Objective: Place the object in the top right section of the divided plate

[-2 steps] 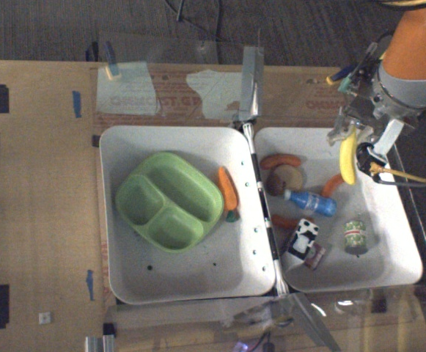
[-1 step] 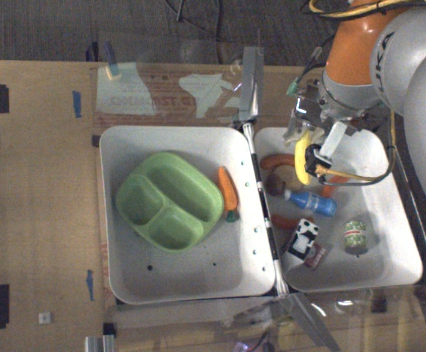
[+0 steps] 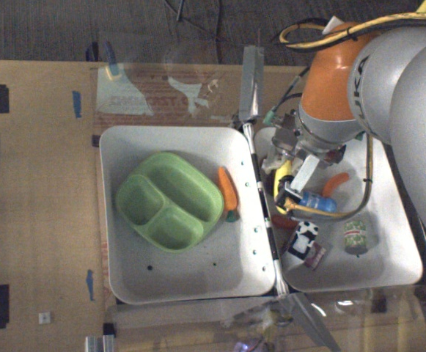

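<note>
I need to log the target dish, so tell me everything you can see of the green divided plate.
The green divided plate looks like matte plastic, rounded, with three sunken sections. It lies flat and slightly rotated in the left white bin. A small orange carrot-shaped toy lies at its right edge; whether they touch is unclear.

A carrot [image 3: 228, 188] lies in the left bin [image 3: 198, 281], at three o'clock of the bin's middle, near its right wall. In the right bin [image 3: 396, 266], a black-and-white cow toy [image 3: 303, 239] sits at seven o'clock, a green cup [image 3: 355, 235] at five, a blue bottle [image 3: 320, 202] centrally, with an orange piece [image 3: 336, 182] just above.
</note>
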Action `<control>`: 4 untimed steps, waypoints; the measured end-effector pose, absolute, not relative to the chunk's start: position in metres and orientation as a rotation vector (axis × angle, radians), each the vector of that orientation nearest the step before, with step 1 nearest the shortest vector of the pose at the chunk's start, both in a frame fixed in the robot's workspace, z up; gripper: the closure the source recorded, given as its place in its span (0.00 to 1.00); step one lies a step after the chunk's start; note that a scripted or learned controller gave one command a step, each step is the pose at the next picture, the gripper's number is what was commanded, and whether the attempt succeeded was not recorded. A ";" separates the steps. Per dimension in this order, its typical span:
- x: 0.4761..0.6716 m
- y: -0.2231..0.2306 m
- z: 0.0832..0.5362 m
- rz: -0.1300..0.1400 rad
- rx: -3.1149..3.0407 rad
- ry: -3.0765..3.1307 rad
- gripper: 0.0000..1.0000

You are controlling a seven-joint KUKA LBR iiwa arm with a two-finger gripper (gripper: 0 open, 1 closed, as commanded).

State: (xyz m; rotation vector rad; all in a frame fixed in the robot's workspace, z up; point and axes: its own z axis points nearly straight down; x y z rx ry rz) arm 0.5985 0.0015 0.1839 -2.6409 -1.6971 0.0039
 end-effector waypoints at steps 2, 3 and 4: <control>0.598 0.086 0.184 0.000 -2.667 -1.659 0.00; 0.592 0.073 0.184 0.005 -2.650 -1.682 0.00; 0.565 0.077 0.184 0.003 -2.416 -2.004 0.00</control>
